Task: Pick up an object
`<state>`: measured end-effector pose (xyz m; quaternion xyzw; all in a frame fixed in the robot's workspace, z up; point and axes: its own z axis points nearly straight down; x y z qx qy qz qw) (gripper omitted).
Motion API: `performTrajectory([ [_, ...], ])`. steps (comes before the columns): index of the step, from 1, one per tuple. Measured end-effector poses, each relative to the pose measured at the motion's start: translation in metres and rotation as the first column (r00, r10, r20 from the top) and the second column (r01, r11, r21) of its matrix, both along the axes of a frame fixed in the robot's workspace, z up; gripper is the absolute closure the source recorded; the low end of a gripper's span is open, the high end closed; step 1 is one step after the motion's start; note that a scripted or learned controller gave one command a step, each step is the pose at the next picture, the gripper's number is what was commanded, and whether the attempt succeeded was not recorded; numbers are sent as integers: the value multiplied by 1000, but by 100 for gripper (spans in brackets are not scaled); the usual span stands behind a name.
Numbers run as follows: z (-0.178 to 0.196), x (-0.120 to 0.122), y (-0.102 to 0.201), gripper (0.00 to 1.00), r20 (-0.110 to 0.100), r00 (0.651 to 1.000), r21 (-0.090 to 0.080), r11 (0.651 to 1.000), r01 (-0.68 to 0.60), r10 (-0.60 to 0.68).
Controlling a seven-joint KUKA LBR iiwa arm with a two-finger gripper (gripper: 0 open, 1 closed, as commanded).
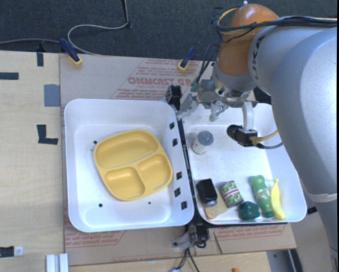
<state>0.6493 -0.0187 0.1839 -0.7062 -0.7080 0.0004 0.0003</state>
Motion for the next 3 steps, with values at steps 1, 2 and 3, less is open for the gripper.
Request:
performTrajectory([
  [1, 0, -71, -46, 0, -1, 1000, -1, 1000, 3, -3],
  [2, 0, 13, 2, 0, 0, 1000, 1, 1000, 0, 0],
  [3, 0, -117, -32, 0, -1, 1000, -1, 1000, 3, -3],
])
